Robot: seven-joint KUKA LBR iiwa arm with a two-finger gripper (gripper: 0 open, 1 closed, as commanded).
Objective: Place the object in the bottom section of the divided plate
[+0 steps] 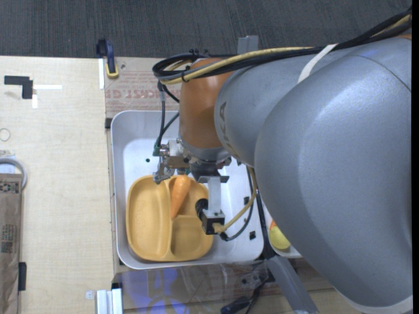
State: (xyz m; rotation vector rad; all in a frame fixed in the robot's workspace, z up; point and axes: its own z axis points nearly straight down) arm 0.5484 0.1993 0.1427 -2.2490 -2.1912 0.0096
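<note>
Gripper (186, 175) state cannot be determined; it sits directly above the orange carrot-shaped object (179, 193). That object lies on the yellow divided plastic plate (147, 221), across its central ridge, inside the shallow white bin (124, 156).

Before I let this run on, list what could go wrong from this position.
1. The orange carrot-shaped object lies tilted on the ridge of the yellow divided plastic plate; it may roll into the wrong section.
2. The gripper sits right at the carrot's upper end, so pulling away could drag or flick it.
3. The plate lies against the shallow white bin wall; a push from the grey arm might shift it.
</note>
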